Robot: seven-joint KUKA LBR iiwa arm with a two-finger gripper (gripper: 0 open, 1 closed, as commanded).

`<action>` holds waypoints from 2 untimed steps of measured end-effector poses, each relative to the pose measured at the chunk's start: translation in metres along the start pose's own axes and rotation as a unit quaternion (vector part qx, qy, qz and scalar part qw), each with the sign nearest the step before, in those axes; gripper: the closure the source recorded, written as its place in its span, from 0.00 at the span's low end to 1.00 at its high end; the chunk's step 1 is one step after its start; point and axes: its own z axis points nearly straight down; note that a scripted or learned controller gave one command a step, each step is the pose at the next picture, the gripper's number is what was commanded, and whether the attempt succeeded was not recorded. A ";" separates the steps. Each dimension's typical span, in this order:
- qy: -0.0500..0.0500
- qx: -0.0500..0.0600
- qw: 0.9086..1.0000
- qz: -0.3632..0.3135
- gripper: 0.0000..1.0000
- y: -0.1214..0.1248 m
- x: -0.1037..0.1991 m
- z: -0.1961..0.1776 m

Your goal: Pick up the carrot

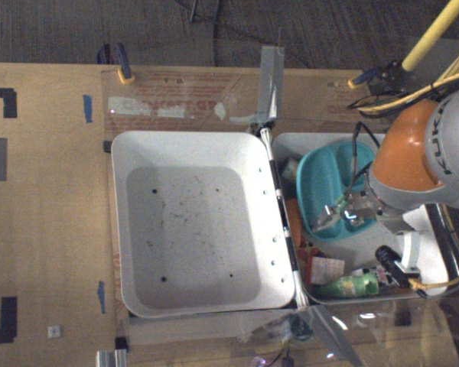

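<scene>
The carrot (293, 217) shows as a narrow orange strip at the left wall of the right bin (436, 270), squeezed between the divider and a teal dish (327, 182). Most of the carrot is hidden by the dish's rim. My gripper (343, 214) hangs over the lower part of the teal dish, to the right of the carrot and apart from it. The grey wrist with its orange band (402, 155) covers the bin's right half.
A green bottle (353, 284) lies along the right bin's near wall, with a red and white packet (326, 267) to its left. A dark item (289, 167) sits in the far left corner. The left bin (130, 205) is beside it.
</scene>
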 end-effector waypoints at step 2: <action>0.004 0.009 0.991 0.132 0.00 0.010 -0.014 -0.024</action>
